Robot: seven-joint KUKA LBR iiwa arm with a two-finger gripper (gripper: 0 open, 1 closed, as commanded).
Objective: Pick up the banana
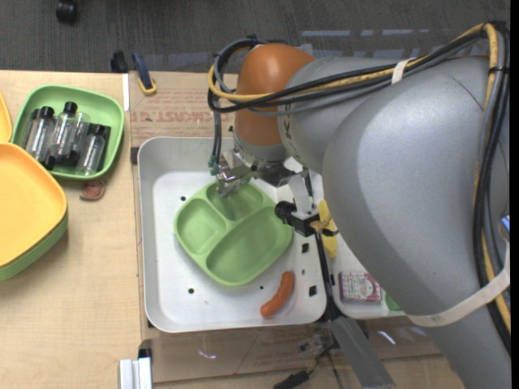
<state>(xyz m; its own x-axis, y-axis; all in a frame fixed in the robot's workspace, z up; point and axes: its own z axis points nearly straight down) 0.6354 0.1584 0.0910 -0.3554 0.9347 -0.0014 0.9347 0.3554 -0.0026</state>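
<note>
Over the far compartment of the green divided plate (243, 254), the tool (230, 180) hangs low, almost touching the plastic; I cannot tell whether it is open or closed, and I see nothing held in it. I judge this to be the search-and-approach step, with no grasp made. Just right of the plate, against the arm, sits a small yellow patch (326, 220). It may be the banana or only robot cabling, and the arm hides the rest. So the next move calls for lifting off the plate and shifting right of it, to confirm the banana before descending.

The plate lies in a white bin (166, 286), with an orange sausage-shaped thing (277, 293) just near-right of it. Further right of the plate, a small printed packet (359, 286) peeks from under the arm. Well left of the plate, the wooden counter (89, 298) carries a green tray (111, 105) of dark-capped bottles (65, 140) and stacked yellow plates (28, 209). Beyond the plate is grey carpet (162, 23) and a chair castor (66, 8).
</note>
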